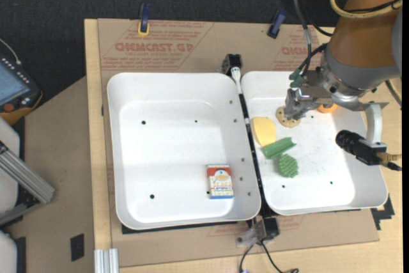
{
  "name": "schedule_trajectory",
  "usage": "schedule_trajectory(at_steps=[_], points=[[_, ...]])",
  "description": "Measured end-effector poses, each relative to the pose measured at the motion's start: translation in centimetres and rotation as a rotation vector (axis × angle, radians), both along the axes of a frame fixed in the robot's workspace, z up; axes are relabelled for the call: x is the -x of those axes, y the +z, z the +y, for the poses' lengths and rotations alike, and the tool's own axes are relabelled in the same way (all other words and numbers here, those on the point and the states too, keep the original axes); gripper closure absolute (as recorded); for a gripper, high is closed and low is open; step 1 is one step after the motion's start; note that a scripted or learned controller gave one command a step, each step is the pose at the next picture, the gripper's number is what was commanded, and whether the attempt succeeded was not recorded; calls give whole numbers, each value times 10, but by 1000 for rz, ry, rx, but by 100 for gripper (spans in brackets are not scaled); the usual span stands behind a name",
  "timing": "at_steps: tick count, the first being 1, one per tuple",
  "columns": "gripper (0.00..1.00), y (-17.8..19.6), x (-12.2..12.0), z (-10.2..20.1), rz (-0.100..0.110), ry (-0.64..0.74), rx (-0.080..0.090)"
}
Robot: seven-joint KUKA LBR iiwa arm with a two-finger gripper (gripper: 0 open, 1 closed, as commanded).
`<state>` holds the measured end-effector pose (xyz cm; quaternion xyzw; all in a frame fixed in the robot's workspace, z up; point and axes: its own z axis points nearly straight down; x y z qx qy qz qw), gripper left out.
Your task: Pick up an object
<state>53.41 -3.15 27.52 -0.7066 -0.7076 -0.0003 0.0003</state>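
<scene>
My gripper (293,105) hangs low over the back of the right bin (332,198), right above a small tan round piece (287,118). A pale yellow piece (264,130) lies against that bin's left wall. Just in front of it are a green stick-like piece (278,148) and a green knobbly piece (287,166). An orange object (326,107) peeks out from under the wrist. A small printed box (220,181) with a red top and blue base lies in the left bin (160,93), near its front right.
The arm's big orange and grey body (367,29) covers the right bin's back right corner. A black cylindrical part (356,144) sticks out over the right bin's right side. Clamps (144,23) hold the cardboard base at the back.
</scene>
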Motion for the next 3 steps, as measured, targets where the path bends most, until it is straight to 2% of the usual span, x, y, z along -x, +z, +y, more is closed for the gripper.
schedule_trajectory(at_steps=[1,2,3], points=[[100,35,-14,76,-5,6,-1],[100,27,-10,132,1,4,0],[100,22,46,89,6,-6,1]])
